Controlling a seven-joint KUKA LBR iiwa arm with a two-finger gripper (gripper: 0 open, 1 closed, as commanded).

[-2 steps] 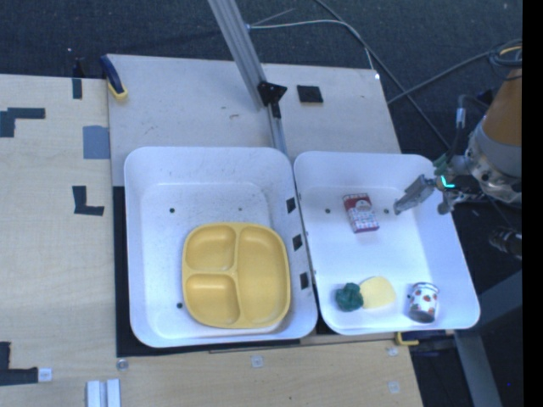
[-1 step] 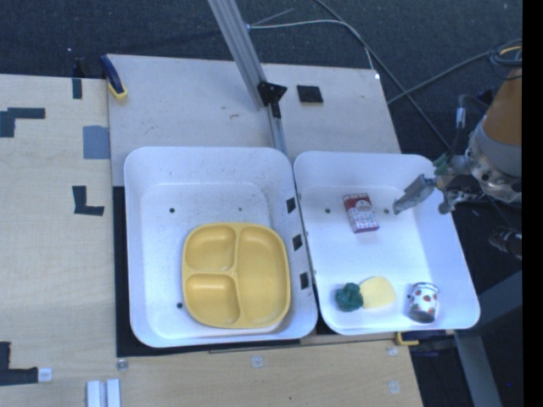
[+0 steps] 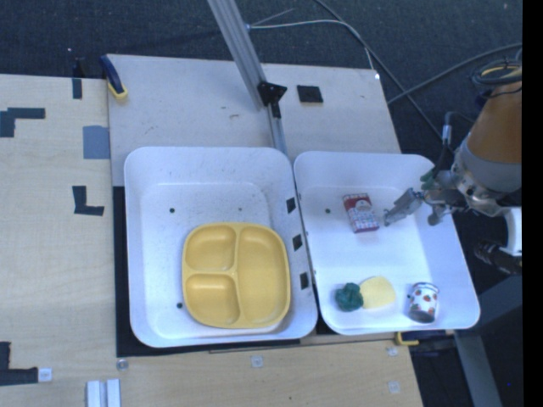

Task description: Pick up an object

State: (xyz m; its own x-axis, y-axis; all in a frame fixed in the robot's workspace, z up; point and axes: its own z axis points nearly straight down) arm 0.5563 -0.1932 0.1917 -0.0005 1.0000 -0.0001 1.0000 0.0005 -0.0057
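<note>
Gripper (image 3: 405, 209): hovering just right of the red-and-white packet (image 3: 361, 213), fingers apart, gripping nothing.
Packet: lying in the right bin (image 3: 441, 253).
Progress: nothing lifted; grasp and lift remaining.

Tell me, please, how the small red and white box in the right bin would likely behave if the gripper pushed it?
The red and white box lies flat, so it should slide rather than roll or tip. It looks small, probably light. The right bin floor looks smooth, so it may skid.
</note>
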